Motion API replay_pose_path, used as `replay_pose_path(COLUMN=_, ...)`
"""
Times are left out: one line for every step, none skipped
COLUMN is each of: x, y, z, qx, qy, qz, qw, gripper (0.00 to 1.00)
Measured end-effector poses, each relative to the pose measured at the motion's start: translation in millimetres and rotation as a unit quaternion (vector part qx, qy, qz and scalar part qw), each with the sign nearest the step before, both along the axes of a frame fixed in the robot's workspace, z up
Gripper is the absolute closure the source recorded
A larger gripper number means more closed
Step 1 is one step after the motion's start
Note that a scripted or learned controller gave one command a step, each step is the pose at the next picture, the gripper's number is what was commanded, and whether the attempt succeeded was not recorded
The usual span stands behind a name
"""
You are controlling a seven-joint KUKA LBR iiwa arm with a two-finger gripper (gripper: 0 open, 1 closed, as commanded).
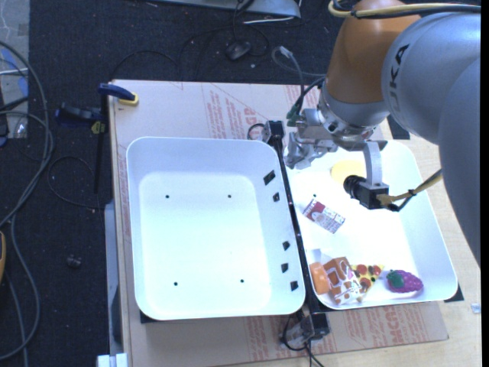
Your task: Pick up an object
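My gripper [303, 151] hangs over the far left corner of the right bin [437, 239], close to the divider between the two bins. Just below it in this view lies a small red and white packet [324, 215]. A yellow flat object [344, 170] lies to the gripper's right, partly hidden behind a black part of the wrist. At the near end of the right bin sit an orange and white box [338, 277], some small coloured pieces [370, 271] and a purple and green toy [403, 282]. Nothing is visibly held.
The left bin [131, 205] stands beside the right one, with black clips along their shared edge. Both bins rest on a cardboard sheet [199, 105]. A blue and yellow clamp [118, 92] sits at the bench's far left corner. Cables run across the dark floor beyond.
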State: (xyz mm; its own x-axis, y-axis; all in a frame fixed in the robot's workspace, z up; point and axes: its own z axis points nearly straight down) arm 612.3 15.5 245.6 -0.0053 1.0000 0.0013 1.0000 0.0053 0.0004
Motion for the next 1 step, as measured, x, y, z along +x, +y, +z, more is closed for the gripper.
replay_pose_path(x=0.1, y=51.8, z=-13.7, qx=-0.0002, qy=0.001, qz=0.000, qw=1.0000, gripper=1.00)
